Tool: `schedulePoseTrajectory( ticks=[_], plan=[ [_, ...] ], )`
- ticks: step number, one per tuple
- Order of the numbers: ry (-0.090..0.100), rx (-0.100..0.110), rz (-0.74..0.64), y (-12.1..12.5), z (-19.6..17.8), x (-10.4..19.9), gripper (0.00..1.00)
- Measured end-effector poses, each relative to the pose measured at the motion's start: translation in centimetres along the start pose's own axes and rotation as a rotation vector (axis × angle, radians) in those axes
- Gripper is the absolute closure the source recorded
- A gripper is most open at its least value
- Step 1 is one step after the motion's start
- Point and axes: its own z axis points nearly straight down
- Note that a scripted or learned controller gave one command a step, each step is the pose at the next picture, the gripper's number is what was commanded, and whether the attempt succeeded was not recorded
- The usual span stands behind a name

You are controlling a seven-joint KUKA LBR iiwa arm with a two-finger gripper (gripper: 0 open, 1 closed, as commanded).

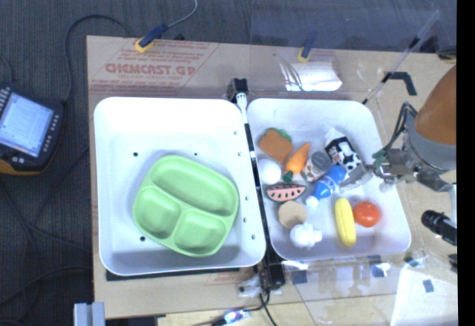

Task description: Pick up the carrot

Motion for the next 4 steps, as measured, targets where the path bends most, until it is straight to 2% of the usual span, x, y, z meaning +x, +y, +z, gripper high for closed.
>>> schedulePoseTrajectory(
  ticks=[1,2,3,4],
  plan=[
    [0.001,-0.005,-0.043,12.2,0.3,6.1,0.00],
    [-0.002,-0.013,0.190,9.3,9.2,7.4,0.00],
    [-0.005,-0.018,0.188,9.5,8.1,7.4,1.00],
    [0.000,-0.006,0.562,13.8,-0.3,10.6,1.00]
  ],
)
